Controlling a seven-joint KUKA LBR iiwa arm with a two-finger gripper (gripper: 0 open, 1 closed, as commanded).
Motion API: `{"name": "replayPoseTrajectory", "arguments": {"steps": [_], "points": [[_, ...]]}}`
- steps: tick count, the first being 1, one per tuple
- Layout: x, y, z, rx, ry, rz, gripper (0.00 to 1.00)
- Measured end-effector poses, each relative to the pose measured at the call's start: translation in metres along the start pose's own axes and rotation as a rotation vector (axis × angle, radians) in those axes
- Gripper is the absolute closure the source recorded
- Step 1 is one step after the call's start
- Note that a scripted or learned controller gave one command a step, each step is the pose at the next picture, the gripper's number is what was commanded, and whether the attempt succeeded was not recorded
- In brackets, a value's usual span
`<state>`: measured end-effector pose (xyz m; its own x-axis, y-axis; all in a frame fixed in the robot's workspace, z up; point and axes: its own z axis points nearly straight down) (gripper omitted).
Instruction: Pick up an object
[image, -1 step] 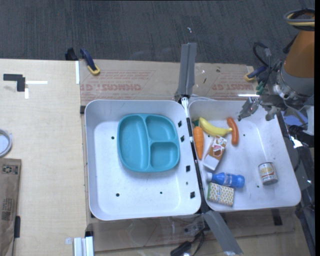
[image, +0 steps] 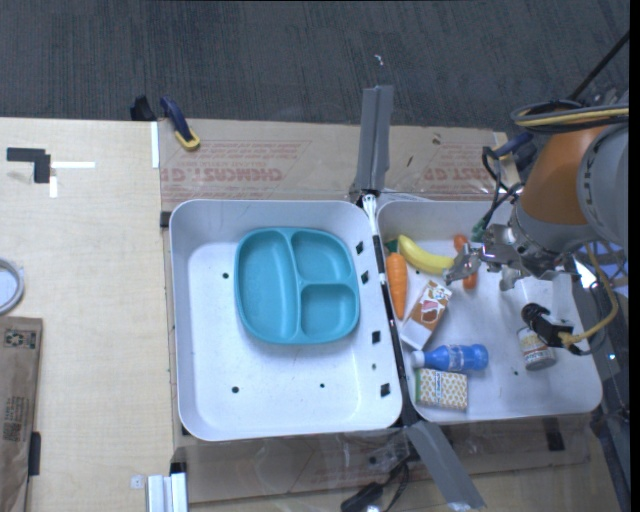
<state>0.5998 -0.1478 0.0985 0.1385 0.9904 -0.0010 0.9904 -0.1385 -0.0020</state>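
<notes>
So, gripper (image: 468, 268): low over the far part of the right bin (image: 500, 320); apart or together cannot be told from this slant.
Banana (image: 425, 255): yellow, lying flat just beside the gripper on its view-left side, one end toward it; touching or not, cannot tell.
Orange bit (image: 460, 242): small, just beyond the gripper and partly hidden by it.
Carrot (image: 397, 285): farther view-left of the gripper than the banana, lengthwise along the bin wall.
Carton (image: 429, 306): brown and white, near the gripper, camera-ward and slightly view-left of it.
Blue bottle (image: 455, 357): on its side, camera-ward of the gripper, past the carton.
Packet (image: 442, 389): green and beige, farthest camera-ward of the gripper, just past the bottle.
Small tin (image: 537, 350): upright, view-right and camera-ward of the gripper, apart from it.
Left bin (image: 210, 300): view-left of the gripper, holding a teal divided plate (image: 297, 285).
Surface: pale wooden bench (image: 80, 250), with brown cardboard (image: 270, 165) beyond both bins.
Room: dark carpet (image: 250, 50) beyond the bench; blue-and-yellow clamp (image: 178, 125), tape roll (image: 5, 288) and brown paper bag (image: 18, 390), all well view-left of the gripper.
</notes>
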Motion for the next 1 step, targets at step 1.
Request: {"name": "replayPoseTrajectory", "arguments": {"steps": [1], "points": [[-0.001, 0.0001, -0.0093, 0.001, 0.0, 0.003, 1.0]]}}
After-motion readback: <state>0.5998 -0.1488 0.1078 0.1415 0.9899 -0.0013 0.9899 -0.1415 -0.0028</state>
